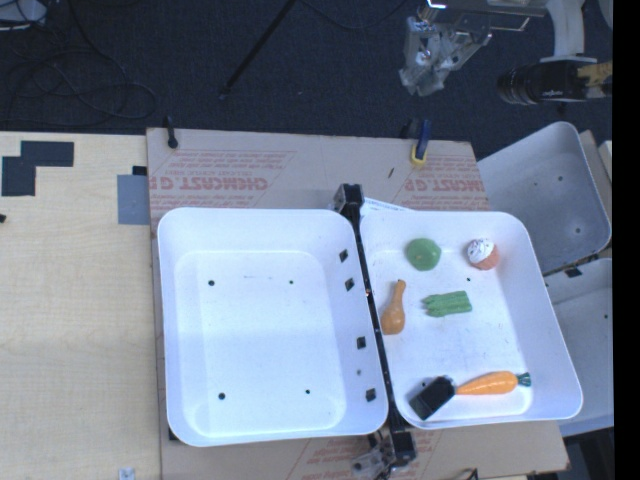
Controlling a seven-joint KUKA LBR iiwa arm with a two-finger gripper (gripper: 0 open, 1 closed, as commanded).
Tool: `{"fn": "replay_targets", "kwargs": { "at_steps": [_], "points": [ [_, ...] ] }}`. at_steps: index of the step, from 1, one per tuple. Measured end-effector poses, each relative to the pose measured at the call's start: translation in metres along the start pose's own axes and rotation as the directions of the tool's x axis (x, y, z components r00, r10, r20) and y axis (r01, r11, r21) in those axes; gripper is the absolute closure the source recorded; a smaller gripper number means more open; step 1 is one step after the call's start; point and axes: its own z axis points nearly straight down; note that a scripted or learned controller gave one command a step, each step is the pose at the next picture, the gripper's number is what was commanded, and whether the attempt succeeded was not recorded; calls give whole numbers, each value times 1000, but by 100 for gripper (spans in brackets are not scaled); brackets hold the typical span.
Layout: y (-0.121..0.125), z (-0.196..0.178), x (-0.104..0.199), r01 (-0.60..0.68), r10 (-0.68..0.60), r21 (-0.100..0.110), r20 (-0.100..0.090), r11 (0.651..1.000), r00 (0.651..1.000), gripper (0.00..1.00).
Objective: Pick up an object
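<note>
The right bin (545, 298) holds several small objects. A green round piece (423, 254) and a white and orange ball-like piece (482, 253) lie at its far end. A green ridged piece (446, 304) and a small orange gourd (394, 310) rest mid-bin. An orange carrot (487, 384) and a black block (432, 398) lie near the front wall. My gripper (428, 68) hangs high beyond the bench's far edge, well away from the bins and touching none of the objects.
The left bin (170, 268) sits beside the right one, with a black divider clamp (365, 298) between them. A cardboard sheet (280, 173) lies under both. A grey metal panel (560, 188) stands at the right. Cables trail over the dark floor behind.
</note>
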Motion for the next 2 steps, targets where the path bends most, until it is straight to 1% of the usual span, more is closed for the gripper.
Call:
{"fn": "replay_targets", "kwargs": {
  "at_steps": [2],
  "points": [
    [-2,-20,2,11,-11,7,3,1000,1000,100]
  ]
}}
